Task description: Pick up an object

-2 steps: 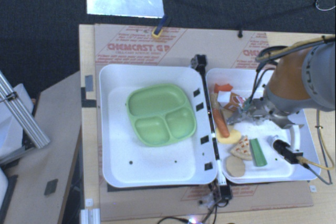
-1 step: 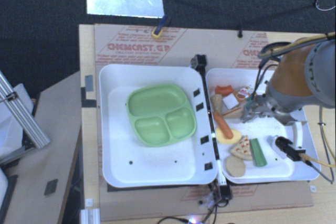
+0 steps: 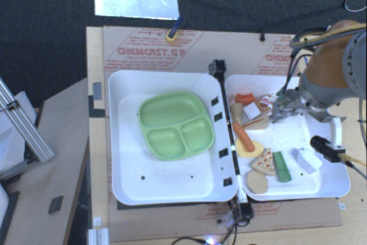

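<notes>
Bench [image 3: 143,46]: brown board w/ red print, carrying two white bins side by side. Left bin [image 3: 123,140] is the bigger, holding a green tray [image 3: 175,126] w/ three compartments, lying flat, roughly mid-bin, slightly rotated. Right bin [image 3: 332,181] holds the small stuff.

Arm [image 3: 335,63] comes in from the right, grey w/ orange band, hanging over the right bin's upper part. Gripper [image 3: 279,112] sits low at the bin's upper middle, tips just beside the cluster of items there; can't tell if the jaws are released or clenched, and nothing visibly between them.

Items in right bin, approx big to small: carrot [image 3: 243,137], orange, lying diagonal near the left wall; yellow disc [image 3: 248,150] under its lower end, touching; pizza slice [image 3: 264,163] just below-right of that; tan cookie [image 3: 257,182] at the bottom edge; green stick [image 3: 281,166] beside the pizza slice on its right; white block [image 3: 307,160] further right, apart from the rest. Up top: red piece [image 3: 244,98], a white-red item [image 3: 265,103] near the gripper, tan piece [image 3: 236,112] by the left wall.
</notes>
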Controlling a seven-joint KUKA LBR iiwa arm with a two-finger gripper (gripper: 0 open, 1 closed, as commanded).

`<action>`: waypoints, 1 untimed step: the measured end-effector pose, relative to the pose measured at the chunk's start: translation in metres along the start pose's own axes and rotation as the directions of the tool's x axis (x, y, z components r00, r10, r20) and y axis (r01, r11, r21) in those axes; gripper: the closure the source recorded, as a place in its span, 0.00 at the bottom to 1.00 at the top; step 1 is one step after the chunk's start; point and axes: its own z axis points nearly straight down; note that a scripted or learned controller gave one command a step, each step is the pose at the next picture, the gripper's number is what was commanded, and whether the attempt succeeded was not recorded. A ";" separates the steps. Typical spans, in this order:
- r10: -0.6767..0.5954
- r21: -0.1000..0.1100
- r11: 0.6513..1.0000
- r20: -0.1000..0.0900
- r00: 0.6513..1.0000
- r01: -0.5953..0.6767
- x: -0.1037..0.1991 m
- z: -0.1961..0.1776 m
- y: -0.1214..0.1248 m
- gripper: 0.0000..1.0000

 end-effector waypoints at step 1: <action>-0.001 -0.001 1.000 0.000 1.000 0.001 0.003 -0.064 0.005 1.00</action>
